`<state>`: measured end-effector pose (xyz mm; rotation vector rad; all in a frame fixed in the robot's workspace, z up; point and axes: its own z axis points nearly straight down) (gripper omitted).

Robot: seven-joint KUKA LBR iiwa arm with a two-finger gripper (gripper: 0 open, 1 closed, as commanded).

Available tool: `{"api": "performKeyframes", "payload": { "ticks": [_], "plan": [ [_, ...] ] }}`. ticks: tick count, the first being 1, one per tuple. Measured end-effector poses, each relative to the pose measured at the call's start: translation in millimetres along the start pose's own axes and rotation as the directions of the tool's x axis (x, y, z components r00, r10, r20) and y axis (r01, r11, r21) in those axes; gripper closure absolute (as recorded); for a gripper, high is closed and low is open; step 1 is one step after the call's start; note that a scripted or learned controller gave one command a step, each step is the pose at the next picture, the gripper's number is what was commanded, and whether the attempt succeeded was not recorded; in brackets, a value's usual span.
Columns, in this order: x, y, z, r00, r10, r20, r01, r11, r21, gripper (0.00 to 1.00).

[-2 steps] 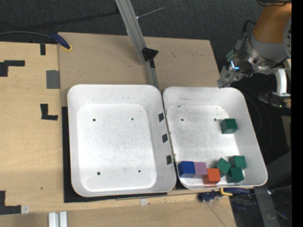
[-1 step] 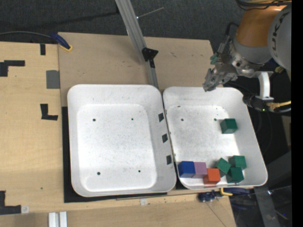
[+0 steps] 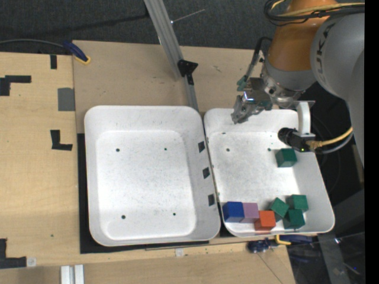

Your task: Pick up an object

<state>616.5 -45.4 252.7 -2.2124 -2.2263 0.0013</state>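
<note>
The right bin point(image 3: 237, 158) holds several small blocks. A green block point(image 3: 286, 157) lies alone near its right wall. Along the front edge sit a blue block point(image 3: 233, 210), a pale purple block point(image 3: 250, 211), an orange block point(image 3: 266, 219) and three green blocks point(image 3: 290, 210). My gripper point(image 3: 241, 114) hangs over the back left corner of the right bin, well away from the blocks. Nothing shows between its fingers.
The left bin point(image 3: 145, 170) stands beside the right one, with dark clips between them. A slanted metal rail point(image 3: 169, 34) runs down to the bins' back edge. The grey arm with its orange band point(image 3: 299, 28) reaches in from the upper right.
</note>
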Motion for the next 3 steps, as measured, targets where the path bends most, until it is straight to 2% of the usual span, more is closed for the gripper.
{"api": "performKeyframes", "payload": {
  "ticks": [2,3],
  "plan": [
    [93.3,-38.1,25.4,1.000,0.001,0.000,-0.001,1.000,0.001,1.00],
    [137.7,-69.1,28.3,1.000,0.000,0.000,0.000,1.000,0.002,1.00]
  ]
}}
